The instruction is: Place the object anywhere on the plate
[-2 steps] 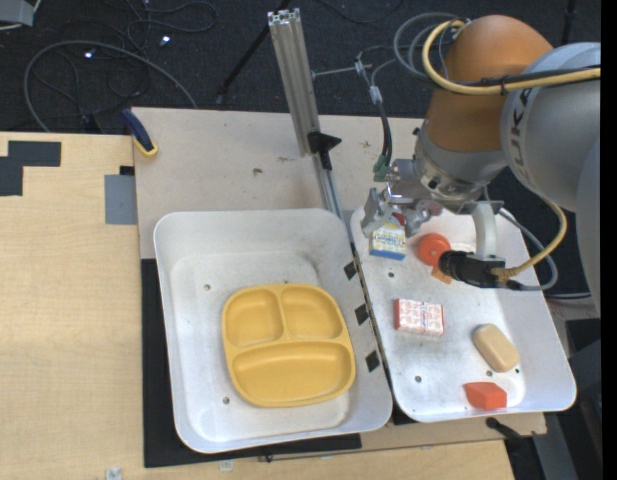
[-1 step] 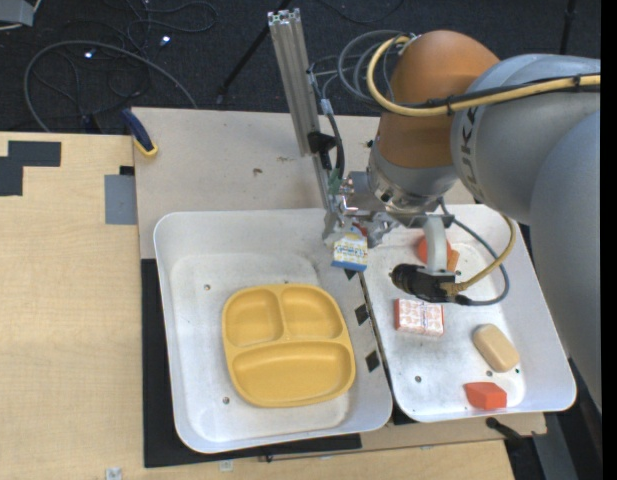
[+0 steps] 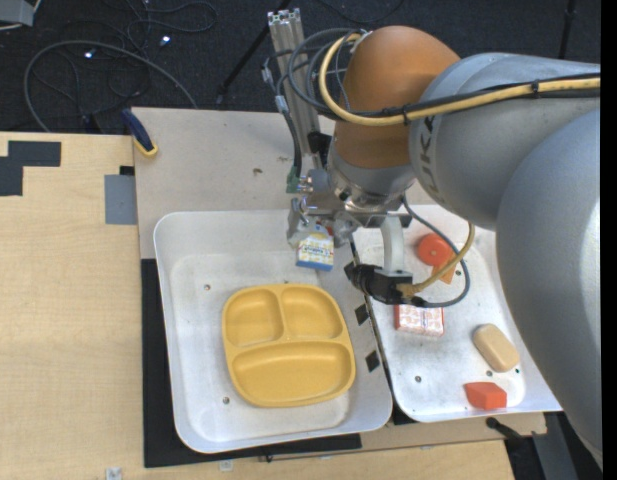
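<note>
A yellow plate (image 3: 286,345) with three compartments lies in the left white bin (image 3: 183,268). Above the far part of that bin, just beyond the plate's far rim, my gripper (image 3: 316,236) points down. It is shut on a small white and blue carton (image 3: 315,255), which hangs between the fingers. The carton is above the bin floor, off the plate.
The right bin (image 3: 438,393) holds an orange-red ball (image 3: 434,248), a pink and white packet (image 3: 419,319), a tan block (image 3: 496,347) and a red-orange piece (image 3: 485,395). The arm's big grey body covers the upper right. A black cable (image 3: 388,286) loops over the divide between the bins.
</note>
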